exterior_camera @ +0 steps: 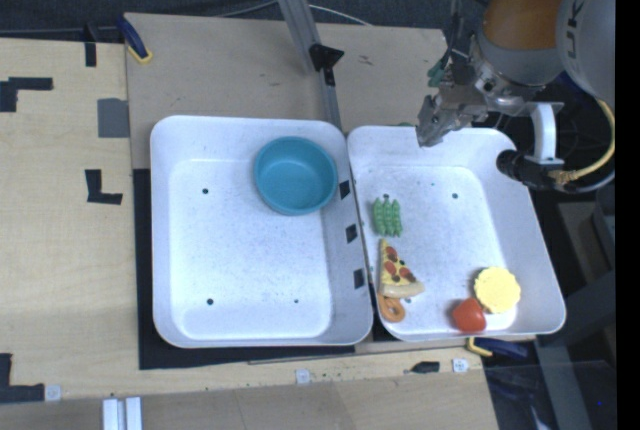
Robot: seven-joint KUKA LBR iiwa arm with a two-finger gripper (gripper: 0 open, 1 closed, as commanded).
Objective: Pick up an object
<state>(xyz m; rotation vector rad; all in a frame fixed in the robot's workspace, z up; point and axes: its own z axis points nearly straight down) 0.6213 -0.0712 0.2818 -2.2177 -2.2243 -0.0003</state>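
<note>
My gripper (433, 131) hangs over the far rim of the right bin (520, 218), high above its floor, with nothing visible between its fingers. In that bin lie a small green ridged piece (388, 216), a pizza slice toy (397, 271) against the left wall, a red tomato (468, 315) and a yellow round piece (497, 289) at the near right corner. A blue bowl (294, 175) sits at the far right of the left bin (200, 258).
A grey metal pole (300, 13) slants down to the divide between the bins. Cables and a white fitting (545, 143) crowd the right bin's far right corner. Bare bench lies to the left.
</note>
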